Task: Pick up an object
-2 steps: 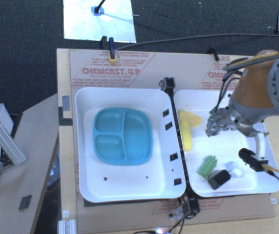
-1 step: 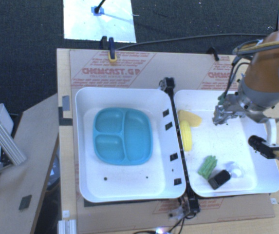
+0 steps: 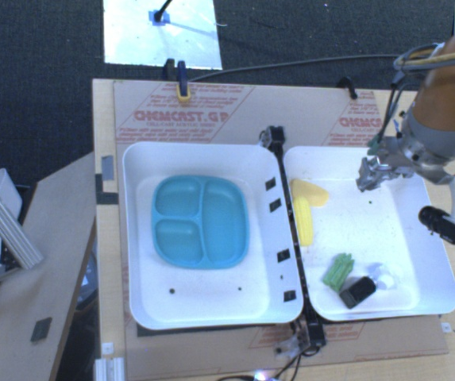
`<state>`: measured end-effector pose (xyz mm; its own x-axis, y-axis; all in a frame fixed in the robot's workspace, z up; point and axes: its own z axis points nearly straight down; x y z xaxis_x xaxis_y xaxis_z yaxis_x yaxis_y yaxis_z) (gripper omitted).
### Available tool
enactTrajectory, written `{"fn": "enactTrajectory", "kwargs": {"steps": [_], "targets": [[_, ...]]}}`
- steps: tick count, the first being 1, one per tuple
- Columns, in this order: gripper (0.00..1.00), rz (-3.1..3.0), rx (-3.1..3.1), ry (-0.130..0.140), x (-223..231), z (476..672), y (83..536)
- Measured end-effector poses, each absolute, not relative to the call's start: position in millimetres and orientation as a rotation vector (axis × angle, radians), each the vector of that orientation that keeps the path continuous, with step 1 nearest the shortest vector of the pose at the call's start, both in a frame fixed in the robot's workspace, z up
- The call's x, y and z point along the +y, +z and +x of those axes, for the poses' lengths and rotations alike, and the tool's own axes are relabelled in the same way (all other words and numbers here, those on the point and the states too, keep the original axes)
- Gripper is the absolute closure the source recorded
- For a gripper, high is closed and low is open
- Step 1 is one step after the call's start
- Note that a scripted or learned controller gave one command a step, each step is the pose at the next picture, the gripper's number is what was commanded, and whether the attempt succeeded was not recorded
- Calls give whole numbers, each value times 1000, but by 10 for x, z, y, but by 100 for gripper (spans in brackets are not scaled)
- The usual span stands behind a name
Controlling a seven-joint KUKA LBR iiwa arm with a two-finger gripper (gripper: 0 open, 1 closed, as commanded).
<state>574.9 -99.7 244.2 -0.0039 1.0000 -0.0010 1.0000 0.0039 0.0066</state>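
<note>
Operator: Nearest the lens, along the front of the right bin (image 3: pixel 441 292), what objects are available?

Technician: Three lie close together — a green object (image 3: pixel 338 271), a black block (image 3: pixel 358 291) touching or just beside it, and a small whitish item (image 3: pixel 380 274) just to the right of the block. Further back, against the divider wall, lies a yellow piece (image 3: pixel 304 209).

Operator: Position of the gripper (image 3: pixel 370 173)?

Technician: Over the rear part of the right bin, below the orange band of the arm (image 3: pixel 441 94). Nothing is visible between the jaws. Whether they are spread or pressed together cannot be determined at this resolution.

Operator: Which object is nearest, and in which direction?

Technician: The yellow piece. It lies to the left of the jaws in this view and somewhat toward the front. Its long axis runs front to back, parallel to the divider, with a broader end at the rear. The front cluster is well apart from the jaws, toward the front edge.

Operator: Implication for the approach?

Technician: In my judgement the pick has not begun. A leftward shift, then a descent, with closure across the narrow width of the yellow piece. The adjacent wall leaves little clearance on that side — a likely cause of failure.

Operator: And the left bin (image 3: pixel 144 292)?

Technician: It holds a blue divided plate (image 3: pixel 201 221), well apart from the gripper.
</note>
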Motion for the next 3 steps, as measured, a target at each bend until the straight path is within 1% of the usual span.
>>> {"fn": "enactTrajectory", "kwargs": {"steps": [1, 2, 3], "targets": [[100, 2214, 2223, 5, -998, 5762, 2714], [100, 2211, 2231, 4, -513, 5649, 2720], [100, 2211, 2233, 5, 99, 5650, 2631]]}}
